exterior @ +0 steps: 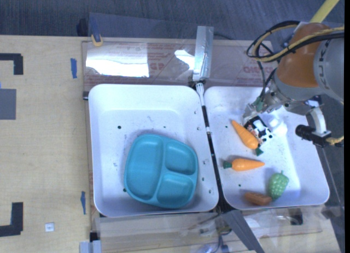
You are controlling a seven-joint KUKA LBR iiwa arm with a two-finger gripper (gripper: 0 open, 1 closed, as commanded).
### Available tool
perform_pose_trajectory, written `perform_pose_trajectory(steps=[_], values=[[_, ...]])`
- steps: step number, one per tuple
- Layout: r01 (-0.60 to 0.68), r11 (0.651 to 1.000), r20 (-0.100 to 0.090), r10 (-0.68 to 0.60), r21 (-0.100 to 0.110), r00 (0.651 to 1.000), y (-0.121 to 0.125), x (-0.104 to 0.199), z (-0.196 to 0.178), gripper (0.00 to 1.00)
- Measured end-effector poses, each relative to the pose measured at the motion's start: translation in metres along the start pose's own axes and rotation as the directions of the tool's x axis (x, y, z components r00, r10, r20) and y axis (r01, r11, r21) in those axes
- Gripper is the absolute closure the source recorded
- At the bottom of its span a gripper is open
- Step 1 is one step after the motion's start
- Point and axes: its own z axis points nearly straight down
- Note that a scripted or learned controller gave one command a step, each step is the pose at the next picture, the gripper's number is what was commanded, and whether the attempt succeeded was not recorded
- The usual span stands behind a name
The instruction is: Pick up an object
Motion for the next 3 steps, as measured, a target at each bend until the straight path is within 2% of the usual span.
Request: perform_pose_trajectory(steps=[1,2,3], values=[[0.0,1.0,-0.002,0.0,0.003,1.0,-0.001,0.001,0.001,0.0],[-0.08,0.997,-0.001,0.08,0.002,0.997,-0.046,0.033,0.012,0.0],[-0.076,0.997,-0.008,0.076,-0.006,0.997,-0.04,0.038,-0.001,1.0]])
